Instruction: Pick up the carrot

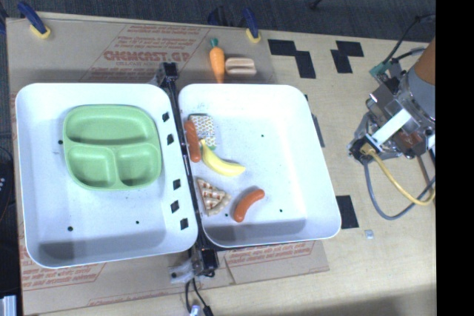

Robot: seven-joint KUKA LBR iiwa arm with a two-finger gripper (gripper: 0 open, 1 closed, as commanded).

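Note:
The carrot (215, 61), orange with a green top, lies on the cardboard-covered bench just beyond the far rim of the right bin (311, 159), outside both bins. It points toward the bin with its green end away from it. My gripper (386, 113) hangs over the bench at the far right, outside the right bin and well away from the carrot. Nothing shows in its grasp.
A tan bun-like piece (240, 67) lies right beside the carrot. The right bin holds a banana (221, 163), two sausages (247, 204) (192, 140), a waffle piece (211, 196) and a patterned item (204, 126). A green divided plate (111, 146) sits in the left bin (37, 218).

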